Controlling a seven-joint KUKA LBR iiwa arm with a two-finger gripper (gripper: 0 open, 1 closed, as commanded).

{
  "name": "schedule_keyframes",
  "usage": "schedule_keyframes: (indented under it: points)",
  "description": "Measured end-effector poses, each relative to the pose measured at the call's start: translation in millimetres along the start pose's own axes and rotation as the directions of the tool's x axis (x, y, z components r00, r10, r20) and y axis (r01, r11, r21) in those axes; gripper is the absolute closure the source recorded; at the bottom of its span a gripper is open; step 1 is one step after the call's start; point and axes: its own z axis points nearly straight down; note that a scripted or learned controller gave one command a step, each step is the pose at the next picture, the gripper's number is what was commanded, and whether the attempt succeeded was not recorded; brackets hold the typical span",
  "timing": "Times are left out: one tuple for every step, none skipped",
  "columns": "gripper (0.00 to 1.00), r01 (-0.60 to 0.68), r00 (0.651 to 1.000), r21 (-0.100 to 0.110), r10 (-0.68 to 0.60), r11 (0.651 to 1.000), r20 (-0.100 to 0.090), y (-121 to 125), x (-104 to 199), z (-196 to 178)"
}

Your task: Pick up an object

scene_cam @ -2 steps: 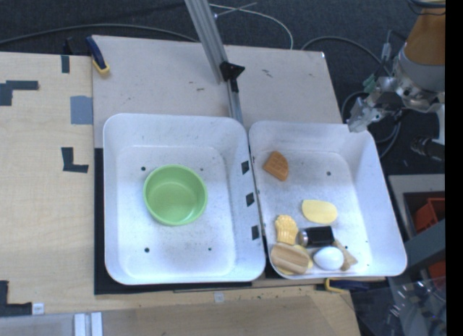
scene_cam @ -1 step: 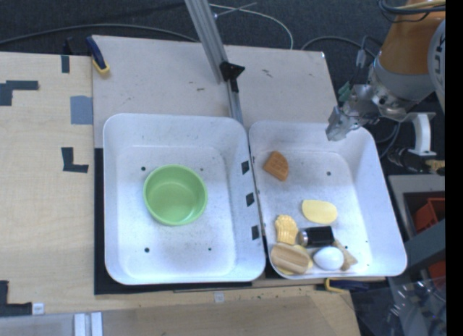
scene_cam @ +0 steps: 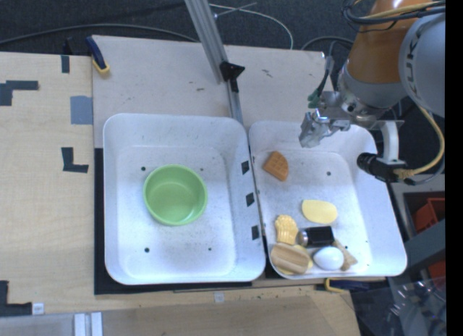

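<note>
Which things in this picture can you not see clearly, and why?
- Gripper: small and blurred in the camera view, so its grip state is unclear.
- Black object: partly covered by the white egg and corn piece; its identity is unclear.
- Arm: cut off by the right and top edges.
- Orange-brown piece: too small to identify.

Reaching in from three o'clock: grey arm (scene_cam: 427,45), bulky and foreshortened under the camera. Orange band (scene_cam: 383,30) riding high above the wrist, up around one o'clock. Wrist (scene_cam: 347,103) angled down and toward nine o'clock, black cables looped over the top and trailing off the flank. End effector (scene_cam: 311,133) hanging low at the tip, metal-grey, pointed downward. Nothing visible between its fingers. Finger spread too small and too foreshortened to read from this slant.
</note>
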Motion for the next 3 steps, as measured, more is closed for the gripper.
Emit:
schedule_keyframes:
  points:
    - [1.0,0.0,1.0,0.001,0.0,1.0,0.001,-14,58,10]
    - [1.0,0.001,1.0,0.001,-0.001,1.0,0.0,-34,113,4]
    - [1.0,-0.001,1.0,0.001,0.001,1.0,0.001,-48,156,11]
